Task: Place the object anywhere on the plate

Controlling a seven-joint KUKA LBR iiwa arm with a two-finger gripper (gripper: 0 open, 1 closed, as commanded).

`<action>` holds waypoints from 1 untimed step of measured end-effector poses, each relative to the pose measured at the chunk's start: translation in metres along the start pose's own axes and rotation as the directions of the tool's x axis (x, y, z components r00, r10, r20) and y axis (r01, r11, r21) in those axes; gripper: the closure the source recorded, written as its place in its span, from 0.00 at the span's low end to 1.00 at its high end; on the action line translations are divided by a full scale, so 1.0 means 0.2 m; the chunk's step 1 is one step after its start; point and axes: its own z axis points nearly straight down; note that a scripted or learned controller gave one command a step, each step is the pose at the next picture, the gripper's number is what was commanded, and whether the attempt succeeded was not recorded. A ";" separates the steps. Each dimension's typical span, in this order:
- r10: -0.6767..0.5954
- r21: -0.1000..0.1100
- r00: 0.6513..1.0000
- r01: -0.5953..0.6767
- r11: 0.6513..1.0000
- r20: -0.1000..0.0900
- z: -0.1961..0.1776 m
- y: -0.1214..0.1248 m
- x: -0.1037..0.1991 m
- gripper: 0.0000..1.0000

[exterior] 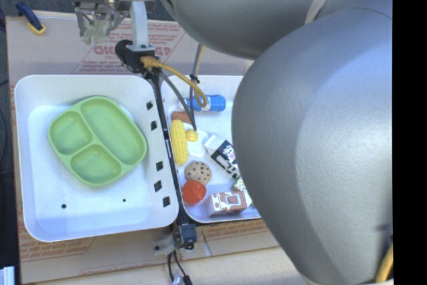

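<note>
A light green plate (97, 140) with three compartments lies in the left white bin (30, 210), with nothing on it. My gripper (97, 26) hangs at the top left, over the cardboard beyond the left bin's far rim and well away from the plate. I see nothing in it. The loose objects lie in the right bin (215, 125): a yellow corn cob (179, 141), a cookie (198, 172), a red round fruit (193, 192), a blue-capped bottle (213, 103), a black-and-white carton (225, 155) and a small pink box (227, 202).
The arm's big grey body (313, 110) covers the right half of the view and most of the right bin. A black and yellow cable (163, 73) runs from the wrist down along the divider between the bins. A blue-and-yellow tool (30, 15) lies at the far left.
</note>
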 end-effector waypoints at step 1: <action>-0.001 -0.001 1.000 0.001 1.000 -0.001 -0.06 0.00 0.00 1.00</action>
